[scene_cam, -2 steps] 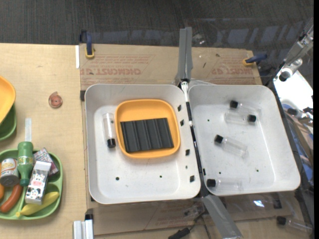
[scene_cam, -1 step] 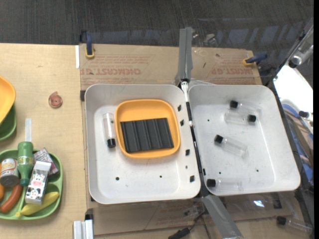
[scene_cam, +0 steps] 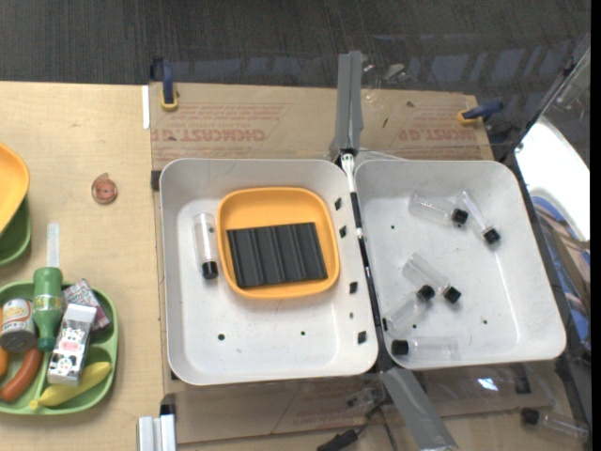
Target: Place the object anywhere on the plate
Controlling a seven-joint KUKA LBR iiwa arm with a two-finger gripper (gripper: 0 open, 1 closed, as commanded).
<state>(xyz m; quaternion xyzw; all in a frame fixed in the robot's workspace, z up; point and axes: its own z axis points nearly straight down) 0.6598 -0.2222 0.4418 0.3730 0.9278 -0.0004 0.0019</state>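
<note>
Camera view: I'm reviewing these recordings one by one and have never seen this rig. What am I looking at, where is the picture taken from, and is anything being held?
This is one fixed camera above a bench, looking down at a slant. The machine is a single robot arm that would reach in from the right. Two shallow white bins sit side by side. The left bin holds an orange plate with a dark ribbed insert lying on it, and a clear tube with a black cap beside the plate's left edge, not on it. The right bin holds several more clear black-capped tubes, scattered. On the wooden table at left is a green tray of toy food. Nothing is seen being held.
</note>
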